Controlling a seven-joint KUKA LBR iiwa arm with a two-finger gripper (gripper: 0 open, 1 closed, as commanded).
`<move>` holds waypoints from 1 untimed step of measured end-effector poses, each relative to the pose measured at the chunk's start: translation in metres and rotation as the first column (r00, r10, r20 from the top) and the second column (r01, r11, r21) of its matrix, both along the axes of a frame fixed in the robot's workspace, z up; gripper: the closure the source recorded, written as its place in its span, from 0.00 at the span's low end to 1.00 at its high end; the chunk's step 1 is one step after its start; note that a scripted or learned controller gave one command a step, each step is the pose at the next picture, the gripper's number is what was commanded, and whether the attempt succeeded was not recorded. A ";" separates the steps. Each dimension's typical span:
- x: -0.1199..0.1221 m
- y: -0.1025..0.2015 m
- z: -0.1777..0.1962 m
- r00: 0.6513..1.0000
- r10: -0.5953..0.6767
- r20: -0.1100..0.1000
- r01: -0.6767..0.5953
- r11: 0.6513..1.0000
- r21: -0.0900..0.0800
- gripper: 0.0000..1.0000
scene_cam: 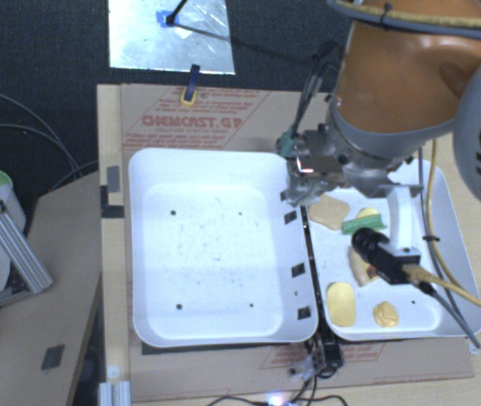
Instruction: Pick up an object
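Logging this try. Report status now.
Gripper at inner rim of right bin, no catch seen. Tan slice right beside it, green piece next. Arm overhangs the bin's far half.

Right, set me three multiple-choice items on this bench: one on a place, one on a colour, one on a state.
1. The food-like pieces lie in:
A. the bin on the view's left
B. the bin on the view's right
C. both bins alike

2. The small piece beside the tan slice is:
A. green
B. red
C. blue

3. The yellow oval piece is:
A. lifted clear of the bin
B. lying on the bin floor
C. hanging over the rim

Answers:
1 B, every piece sits in the bin that the arm hangs over.
2 A, the small piece shows bright green against the white bin.
3 B, the yellow oval piece rests flat near the bin's front wall, apart from the arm.
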State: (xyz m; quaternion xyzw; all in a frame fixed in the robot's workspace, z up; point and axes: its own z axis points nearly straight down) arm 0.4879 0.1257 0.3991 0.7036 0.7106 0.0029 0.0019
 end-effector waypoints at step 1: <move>0.001 0.000 0.011 1.000 0.006 0.002 -0.006 1.000 0.000 1.00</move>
